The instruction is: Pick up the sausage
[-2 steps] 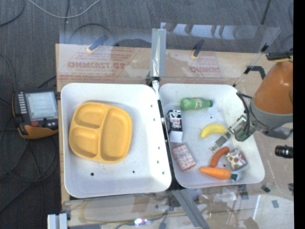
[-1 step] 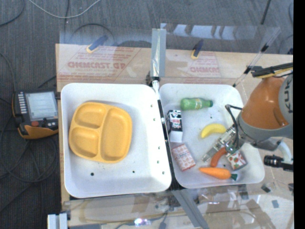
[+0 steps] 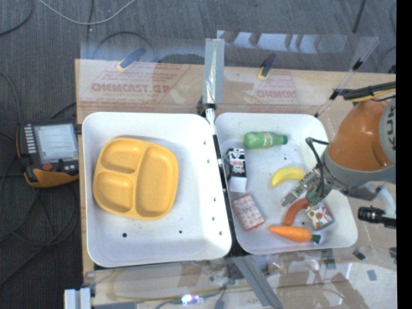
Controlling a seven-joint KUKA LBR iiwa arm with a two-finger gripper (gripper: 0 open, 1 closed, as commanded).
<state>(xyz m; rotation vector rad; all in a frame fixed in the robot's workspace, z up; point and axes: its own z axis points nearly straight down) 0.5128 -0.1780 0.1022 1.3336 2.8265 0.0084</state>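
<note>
- Directly under the gripper (image 3: 306, 194): sausage (image 3: 295, 210), reddish, lying slantwise on the floor of the right bin (image 3: 257, 243); the fingers sit just above its upper end, and whether they stand apart or together cannot be told.
- Just beside the gripper, toward the bin's near right corner: small red-and-white carton (image 3: 319, 216), touching the sausage's side.
- Just beyond its tip, up and to the left: banana (image 3: 287, 175).
- Below the sausage, near the front wall: carrot (image 3: 293, 234), lying flat.
- Further left: pink packet (image 3: 248, 211), then a black-and-white milk carton (image 3: 237, 166) against the dividing wall.
- Up toward the back wall: green bottle (image 3: 264, 140) on its side.
- Well apart, across the divide: left bin (image 3: 116, 253) holding a yellow sectioned plate (image 3: 136, 177).
</note>
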